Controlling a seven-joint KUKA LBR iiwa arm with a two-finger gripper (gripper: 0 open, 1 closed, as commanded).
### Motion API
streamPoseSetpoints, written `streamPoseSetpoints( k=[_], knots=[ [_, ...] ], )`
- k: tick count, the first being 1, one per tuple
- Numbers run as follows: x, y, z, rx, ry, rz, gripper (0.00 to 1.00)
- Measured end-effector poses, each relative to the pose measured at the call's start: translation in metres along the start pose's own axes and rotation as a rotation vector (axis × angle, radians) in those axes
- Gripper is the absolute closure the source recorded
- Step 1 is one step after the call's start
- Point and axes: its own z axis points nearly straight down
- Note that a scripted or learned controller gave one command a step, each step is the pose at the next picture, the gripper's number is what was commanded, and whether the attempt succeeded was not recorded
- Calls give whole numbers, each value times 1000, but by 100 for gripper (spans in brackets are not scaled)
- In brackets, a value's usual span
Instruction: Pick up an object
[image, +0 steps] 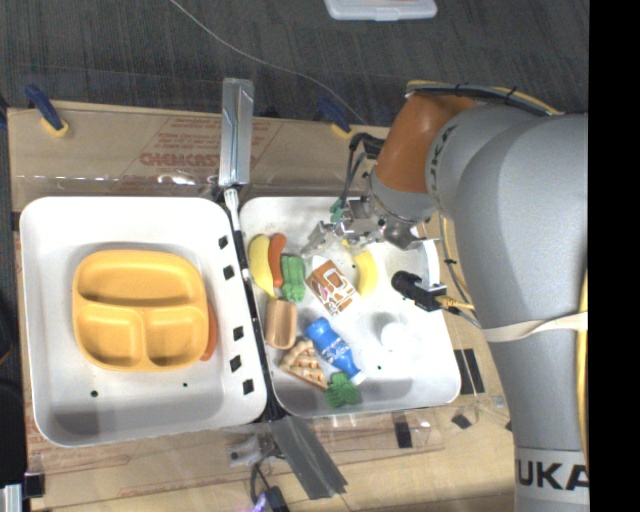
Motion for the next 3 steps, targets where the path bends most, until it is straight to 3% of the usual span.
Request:
streamPoseSetpoints(
  k=[1,2,3],
  knots=[
    [15,-32,10,-19,-5,-70,0],
    [6,-73,15,-10,-4,-373,0],
    [6,-72,4,-12,-5,-376,100]
  ],
)
